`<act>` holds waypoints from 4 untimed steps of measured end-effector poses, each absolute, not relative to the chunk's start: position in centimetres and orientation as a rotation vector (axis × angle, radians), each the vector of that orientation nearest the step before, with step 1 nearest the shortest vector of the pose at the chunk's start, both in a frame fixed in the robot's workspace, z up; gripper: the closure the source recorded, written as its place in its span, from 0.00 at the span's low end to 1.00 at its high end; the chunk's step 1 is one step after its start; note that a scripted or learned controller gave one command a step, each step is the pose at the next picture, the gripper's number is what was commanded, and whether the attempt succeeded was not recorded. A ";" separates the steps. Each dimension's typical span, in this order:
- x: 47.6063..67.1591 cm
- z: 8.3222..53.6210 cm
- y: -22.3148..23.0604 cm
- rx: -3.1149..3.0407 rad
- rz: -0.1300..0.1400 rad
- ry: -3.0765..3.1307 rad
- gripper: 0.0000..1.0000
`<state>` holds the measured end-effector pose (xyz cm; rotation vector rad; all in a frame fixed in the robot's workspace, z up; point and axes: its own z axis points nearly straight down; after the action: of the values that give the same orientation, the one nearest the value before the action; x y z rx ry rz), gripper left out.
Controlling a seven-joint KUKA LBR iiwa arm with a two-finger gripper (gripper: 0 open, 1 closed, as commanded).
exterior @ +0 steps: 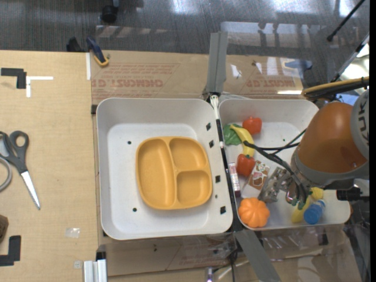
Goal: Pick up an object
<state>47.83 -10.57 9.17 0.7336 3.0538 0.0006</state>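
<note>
The end effector (281,188) hangs low beside the pumpkin (254,212). Its grip state I cannot tell. Seemingly nothing is lifted yet.

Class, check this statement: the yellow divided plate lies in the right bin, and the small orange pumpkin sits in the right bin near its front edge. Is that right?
Not quite. The camera view shows the yellow divided plate in the left bin, not the right one. The rest holds: the small orange pumpkin sits in the right bin near its front edge.
</note>
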 end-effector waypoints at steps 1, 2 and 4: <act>47.9 15.9 -18.7 0.426 -0.001 3.109 1.00; 50.3 9.2 -16.3 0.521 0.001 3.097 1.00; 50.7 22.0 -15.3 0.316 -0.001 3.121 1.00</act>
<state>50.68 -15.30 21.98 0.3157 3.1210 -0.0012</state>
